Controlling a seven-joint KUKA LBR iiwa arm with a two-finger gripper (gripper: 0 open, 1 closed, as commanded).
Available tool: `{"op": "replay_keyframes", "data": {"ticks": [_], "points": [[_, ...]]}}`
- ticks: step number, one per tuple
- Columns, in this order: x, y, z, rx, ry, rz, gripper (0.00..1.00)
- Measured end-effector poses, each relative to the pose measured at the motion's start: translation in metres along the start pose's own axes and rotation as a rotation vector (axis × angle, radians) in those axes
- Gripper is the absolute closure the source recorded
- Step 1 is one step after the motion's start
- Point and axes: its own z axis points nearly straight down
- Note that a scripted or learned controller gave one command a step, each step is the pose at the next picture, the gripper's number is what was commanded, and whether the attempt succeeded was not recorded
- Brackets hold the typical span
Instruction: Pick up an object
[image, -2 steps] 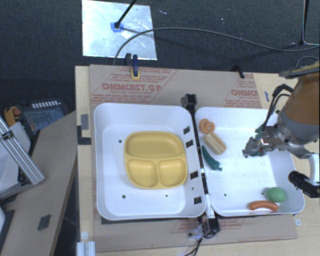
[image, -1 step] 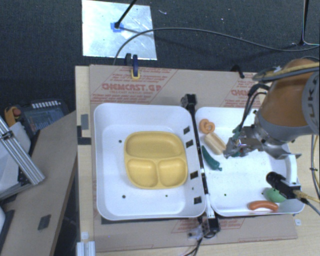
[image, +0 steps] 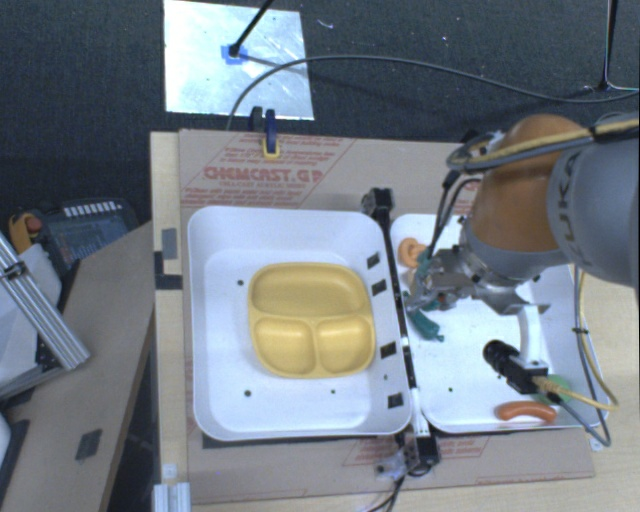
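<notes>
On the desk (image: 166, 360), over the right-hand bin (image: 455, 400), poised low with the grey-and-orange arm (image: 560, 210) reaching in from the right. Judged to be the approach step of the pick: nothing seen gripped, nothing seen lifted clear. Tool (image: 432, 288) down near the bin floor, close to the wall shared with the neighbouring bin. Spread or pressed together: cannot tell, with the wrist housing in the way.

Next, on this reading: settle on one piece, most likely the teal piece (image: 427, 323) lying just below the tool beside that shared wall. Come straight down, close around it, and lift without scraping the wall. Little room on that side, so a grasp along the piece looks safer than one across it.

Filling much of the left-hand bin (image: 215, 400): a large yellow tray (image: 305, 320), moulded into three compartments, one wide at the back and two smaller in front, with nothing visible in any of them.

Scattered in the right-hand bin, besides the teal piece: a curved orange piece (image: 524, 411) near the front edge, well apart from the tool. A smaller orange piece (image: 408, 250) at the back, near the shared wall. A small green scrap (image: 556, 384) just beside the curved orange one, too small to identify.
</notes>
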Motion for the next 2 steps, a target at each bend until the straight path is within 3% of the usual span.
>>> {"op": "replay_keyframes", "data": {"ticks": [1, 2], "points": [[0.051, 0.009, 0.009, 0.0, -0.001, 0.001, 1.0], [0.104, 0.026, -0.005, -0.002, 0.0, 0.0, 1.0]]}}
